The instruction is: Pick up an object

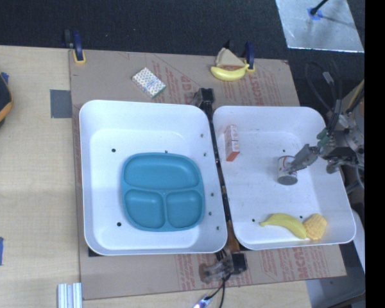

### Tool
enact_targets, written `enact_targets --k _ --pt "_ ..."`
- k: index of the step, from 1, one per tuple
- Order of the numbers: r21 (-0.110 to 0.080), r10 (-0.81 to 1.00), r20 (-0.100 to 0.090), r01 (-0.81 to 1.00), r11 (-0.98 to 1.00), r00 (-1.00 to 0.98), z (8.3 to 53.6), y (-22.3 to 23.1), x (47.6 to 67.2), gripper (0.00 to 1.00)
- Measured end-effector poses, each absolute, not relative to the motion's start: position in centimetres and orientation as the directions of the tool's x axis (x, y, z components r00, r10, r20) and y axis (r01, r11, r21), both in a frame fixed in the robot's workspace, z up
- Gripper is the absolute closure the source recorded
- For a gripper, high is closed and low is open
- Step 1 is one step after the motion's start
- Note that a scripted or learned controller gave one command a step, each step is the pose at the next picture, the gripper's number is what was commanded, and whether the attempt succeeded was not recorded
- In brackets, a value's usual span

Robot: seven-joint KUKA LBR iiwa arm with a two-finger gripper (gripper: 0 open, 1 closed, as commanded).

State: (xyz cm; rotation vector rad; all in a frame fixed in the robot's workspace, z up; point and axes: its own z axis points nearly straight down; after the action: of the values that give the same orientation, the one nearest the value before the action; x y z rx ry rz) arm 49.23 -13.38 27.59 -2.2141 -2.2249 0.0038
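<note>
The gripper (pixel 289 169) hung low in the right bin (pixel 333 197), its jaw state impossible to tell, with the banana (pixel 282 224) lying well below-left of the jaws, so a closure here would likely catch nothing.

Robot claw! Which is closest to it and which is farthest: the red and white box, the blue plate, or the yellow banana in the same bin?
From the gripper in the right bin:
1. Yellow banana, just below it at the bin's front edge.
2. Red and white box, across the bin by its left wall.
3. Blue plate, over in the left bin.
</note>
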Motion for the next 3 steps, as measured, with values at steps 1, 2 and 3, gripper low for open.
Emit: enact_targets --k 1,2,3 --pt "-0.007 1.000 0.000 1.000 0.005 -0.005 9.8 -15.3 55.4 0.00" --pt "-0.002 1.000 0.000 1.000 0.004 -0.004 9.2 -13.8 62.9 0.00" --pt "-0.002 1.000 0.000 1.000 0.005 -0.005 9.2 -15.8 65.7 0.00"
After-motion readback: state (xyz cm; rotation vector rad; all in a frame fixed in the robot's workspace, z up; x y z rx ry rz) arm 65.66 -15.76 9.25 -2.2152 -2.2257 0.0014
